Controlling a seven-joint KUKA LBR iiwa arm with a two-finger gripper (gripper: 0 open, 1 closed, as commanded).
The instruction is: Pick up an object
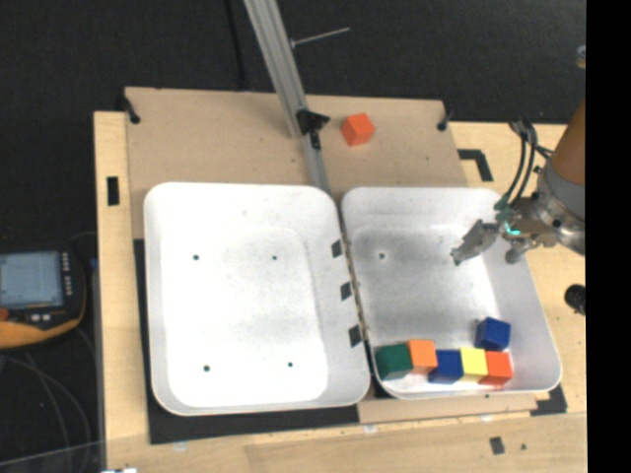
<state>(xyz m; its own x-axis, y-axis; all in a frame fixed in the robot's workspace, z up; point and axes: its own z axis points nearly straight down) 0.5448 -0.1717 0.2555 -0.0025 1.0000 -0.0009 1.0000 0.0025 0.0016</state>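
from the overhead camera i see my gripper (490, 243) hanging over the upper part of the right bin (414, 215), jaws spread with nothing between them, well apart from the blocks, so i judge the approach isn't lined up yet. i count six blocks huddled along that bin's near wall: a green block (393, 359), an orange block (422, 353), two blue (493, 332), one yellow (474, 363) and one red-orange (499, 366). a seventh, an orange cube (357, 129), sits out on the tabletop (394, 156) beyond the bins, and the left bin (237, 294) lies alongside.

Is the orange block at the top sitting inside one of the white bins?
No, the orange block sits on the brown board behind the bins, outside the right bin that holds the other blocks.
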